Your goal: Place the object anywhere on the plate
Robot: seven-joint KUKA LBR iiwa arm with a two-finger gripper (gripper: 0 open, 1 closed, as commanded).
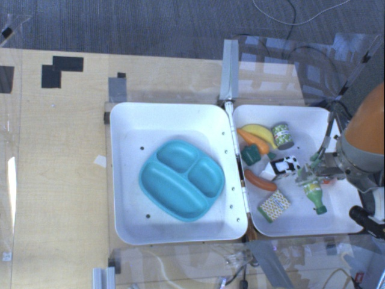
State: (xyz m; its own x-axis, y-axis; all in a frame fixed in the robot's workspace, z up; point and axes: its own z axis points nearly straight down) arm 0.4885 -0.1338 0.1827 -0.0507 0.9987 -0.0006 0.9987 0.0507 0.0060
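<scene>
Plate (182, 180), turquoise with three compartments, lies in the left bin (129, 161) and nothing rests on it. Every loose object sits in the right bin (313, 116), on the far side of the divider from the plate. Nearest the plate are a dark green block (251, 155) and a red-orange sausage (260, 180); beyond the green block, toward the bin's back wall, lie a carrot (251, 139), a banana (260, 131) and a small tin (282, 135). A patterned sponge-like square (274, 206) sits toward the front of the bin, and a black-and-white toy, perhaps a cow (284, 164), stands between the sausage and the gripper.

The gripper (314, 172) hangs low over the right bin, well apart from the plate, with the orange band of the arm (367, 128) behind it. A green bottle (314, 197) lies just below and beside its tip, seemingly touching the bin floor. I cannot tell how the gripper is set, or whether it has hold of anything.
</scene>
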